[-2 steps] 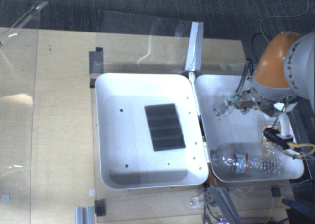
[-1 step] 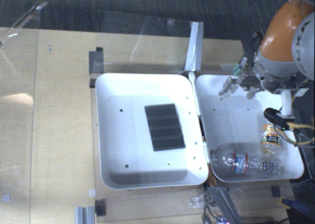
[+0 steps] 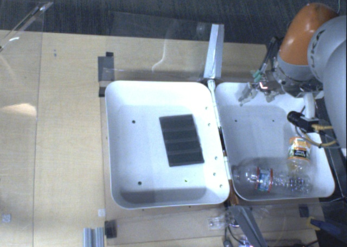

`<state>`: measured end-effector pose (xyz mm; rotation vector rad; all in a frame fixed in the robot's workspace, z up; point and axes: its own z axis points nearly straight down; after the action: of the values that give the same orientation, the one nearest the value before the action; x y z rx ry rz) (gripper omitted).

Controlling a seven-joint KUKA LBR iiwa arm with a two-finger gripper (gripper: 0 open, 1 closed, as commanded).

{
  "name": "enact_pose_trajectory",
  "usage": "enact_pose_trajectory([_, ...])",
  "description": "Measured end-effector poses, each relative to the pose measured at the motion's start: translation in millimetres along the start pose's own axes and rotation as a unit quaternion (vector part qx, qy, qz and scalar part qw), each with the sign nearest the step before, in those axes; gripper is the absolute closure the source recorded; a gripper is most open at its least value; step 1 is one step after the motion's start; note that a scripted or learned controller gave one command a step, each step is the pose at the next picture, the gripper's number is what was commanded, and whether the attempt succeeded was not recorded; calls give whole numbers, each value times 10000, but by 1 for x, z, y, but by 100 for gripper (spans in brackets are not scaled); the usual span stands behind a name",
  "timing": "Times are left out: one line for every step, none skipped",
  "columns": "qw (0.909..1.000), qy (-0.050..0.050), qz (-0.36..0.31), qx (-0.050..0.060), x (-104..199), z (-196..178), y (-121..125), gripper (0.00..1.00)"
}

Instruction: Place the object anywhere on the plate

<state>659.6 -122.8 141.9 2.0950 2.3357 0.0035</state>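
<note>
Bottle [image 3: 274, 179] lies well apart from gripper [image 3: 259, 89] — opposite bin ends.

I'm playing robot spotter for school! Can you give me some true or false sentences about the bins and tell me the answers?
1. A dark plate lies in the left bin. True.
2. A clear bottle lies on the plate. False: it lies on its side in the right bin, near the front wall.
3. The gripper is over the back part of the right bin. True.
4. A small yellow bottle stands in the left bin. False: it is in the right bin, just behind the clear bottle.
5. The gripper holds the clear bottle. False: it is far from that bottle, at the other end of the bin.
</note>
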Motion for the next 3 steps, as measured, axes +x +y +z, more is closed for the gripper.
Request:
enact_pose_trajectory([9975, 0, -701, -8, 29, -10, 14, 0])
enact_pose_trajectory([9931, -1, -1175, -12, 36, -7, 15, 0])
enact_pose_trajectory([9982, -2, -593, -21, -1, 3, 11, 0])
